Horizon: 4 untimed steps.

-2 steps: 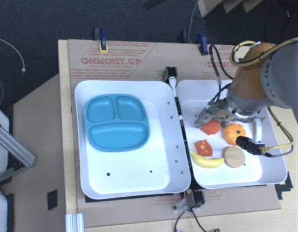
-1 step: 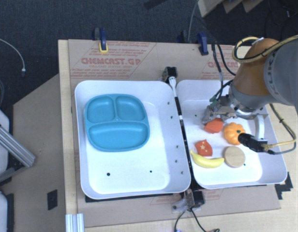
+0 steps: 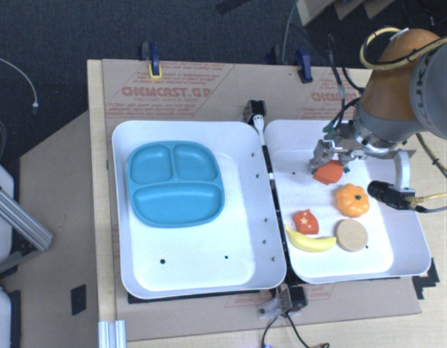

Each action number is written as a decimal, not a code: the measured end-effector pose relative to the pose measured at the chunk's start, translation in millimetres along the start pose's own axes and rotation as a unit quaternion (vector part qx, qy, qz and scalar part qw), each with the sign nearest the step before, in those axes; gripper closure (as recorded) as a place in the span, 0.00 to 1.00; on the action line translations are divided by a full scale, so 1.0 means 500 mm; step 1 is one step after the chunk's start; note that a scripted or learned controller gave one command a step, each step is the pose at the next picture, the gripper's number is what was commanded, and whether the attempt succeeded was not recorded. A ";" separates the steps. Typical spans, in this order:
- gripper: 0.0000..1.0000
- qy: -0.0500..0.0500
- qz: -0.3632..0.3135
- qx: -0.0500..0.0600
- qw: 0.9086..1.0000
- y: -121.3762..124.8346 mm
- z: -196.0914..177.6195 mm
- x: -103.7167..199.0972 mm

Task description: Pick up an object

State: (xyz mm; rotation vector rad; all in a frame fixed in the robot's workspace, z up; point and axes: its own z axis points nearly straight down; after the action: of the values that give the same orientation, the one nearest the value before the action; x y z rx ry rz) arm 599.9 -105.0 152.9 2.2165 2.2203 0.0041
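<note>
So the gripper point(image 3: 331, 159) is down in the right bin point(image 3: 303, 140), and there's a red-orange rounded thing, looks like a toy tomato point(image 3: 328, 172), sitting right at the fingertips on the near side. The metal fingers seem to straddle its top edge, so I'd call that closed around the tomato, or at least touching it on both sides. Can't swear it's a firm grip from this angle.

The key bit: the tomato is directly under and slightly toward the near side of the fingers, not off to one side. It's roundish, no real long axis to line up with, so my guess is a straight lift is all that's needed.

Rest of the stuff sits nearer in the same bin: small orange pumpkin point(image 3: 352, 200) to the right, strawberry point(image 3: 305, 222), banana point(image 3: 309, 242), and a tan round disc point(image 3: 351, 235). All clear of the fingers.

The arm point(image 3: 398, 85) comes in from the far right, wrist bent down steeply. The left bin point(image 3: 129, 252) holds a blue divided plate point(image 3: 176, 183), well away.
</note>
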 end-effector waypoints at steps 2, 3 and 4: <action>1.00 0.000 0.000 -0.001 1.000 -0.004 -0.199 0.013; 1.00 0.000 0.000 0.000 1.000 -0.002 -0.232 0.013; 1.00 0.001 -0.002 0.001 1.000 0.016 -0.231 0.120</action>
State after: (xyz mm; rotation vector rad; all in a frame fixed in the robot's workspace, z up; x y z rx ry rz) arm 607.1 -44.7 268.1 2.2141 2.2266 0.0040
